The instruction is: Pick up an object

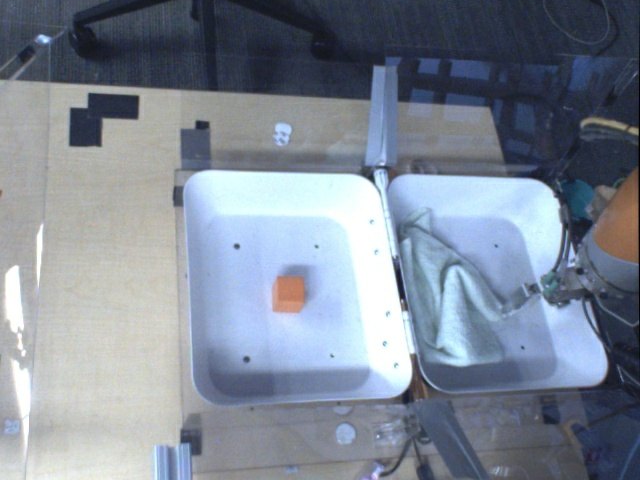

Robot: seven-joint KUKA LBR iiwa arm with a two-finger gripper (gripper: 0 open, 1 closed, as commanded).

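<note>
An orange cube [289,294] lies near the middle of the left white bin [215,368]. A pale grey-green cloth [446,293] is crumpled in the left half of the right white bin [580,368], with a raised fold and one edge stretched out to the right. My gripper [517,299] reaches in from the right, low over the right bin's floor, and its tip meets that stretched edge of the cloth. The grey arm with its orange band [615,230] stands over the bin's right rim.
A metal divider bar [381,118] rises behind the seam between the bins. Black tape marks [100,116] lie on the wooden bench at the far left. Cables [575,183] hang by the arm at the right. A chair base [205,8] stands on the floor behind.
</note>
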